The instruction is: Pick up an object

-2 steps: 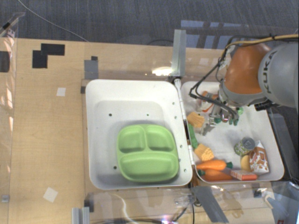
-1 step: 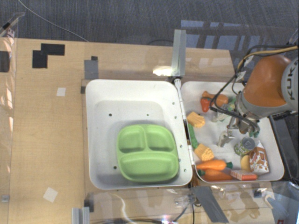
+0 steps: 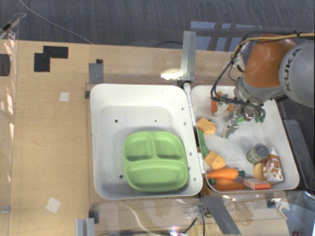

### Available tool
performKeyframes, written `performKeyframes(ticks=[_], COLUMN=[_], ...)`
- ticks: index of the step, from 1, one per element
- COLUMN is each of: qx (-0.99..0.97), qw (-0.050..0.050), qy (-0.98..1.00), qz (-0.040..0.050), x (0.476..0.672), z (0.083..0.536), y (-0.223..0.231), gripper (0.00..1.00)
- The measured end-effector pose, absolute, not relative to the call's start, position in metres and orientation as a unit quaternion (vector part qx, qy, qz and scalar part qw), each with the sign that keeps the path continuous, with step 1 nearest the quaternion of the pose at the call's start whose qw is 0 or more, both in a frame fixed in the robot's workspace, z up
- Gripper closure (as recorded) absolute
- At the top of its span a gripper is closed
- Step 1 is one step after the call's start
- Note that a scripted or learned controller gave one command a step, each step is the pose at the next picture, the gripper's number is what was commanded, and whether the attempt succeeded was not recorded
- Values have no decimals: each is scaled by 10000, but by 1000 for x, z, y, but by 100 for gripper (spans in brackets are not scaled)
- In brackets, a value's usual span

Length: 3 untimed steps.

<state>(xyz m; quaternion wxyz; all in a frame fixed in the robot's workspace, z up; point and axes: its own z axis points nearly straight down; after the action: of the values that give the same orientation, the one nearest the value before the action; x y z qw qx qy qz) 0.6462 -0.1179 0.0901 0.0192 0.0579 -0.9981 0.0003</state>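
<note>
My gripper hangs over the bare upper middle of the right bin, below the arm's orange band. It is just right of a yellow-orange wedge and apart from it. A small red-orange item lies at the bin's back, left of the wrist. Further forward lie a second yellow wedge, two carrots, a round can, a yellow fruit and a red-and-white packet. I see nothing held in the gripper.
The left bin holds a green divided plate at its front. A green strip lies along the right bin's left wall. A flat orange pack sits at that bin's front edge. Cables loop beside the wrist.
</note>
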Motion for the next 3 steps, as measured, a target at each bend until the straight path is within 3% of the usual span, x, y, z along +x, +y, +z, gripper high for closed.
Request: performKeyframes(ticks=[1,3], qx=[395,2761], qw=[-25,-77], qy=[-9992,-9611], qz=[15,27], x=[670,673], z=[89,91], y=[-95,-94], gripper=[0,0])
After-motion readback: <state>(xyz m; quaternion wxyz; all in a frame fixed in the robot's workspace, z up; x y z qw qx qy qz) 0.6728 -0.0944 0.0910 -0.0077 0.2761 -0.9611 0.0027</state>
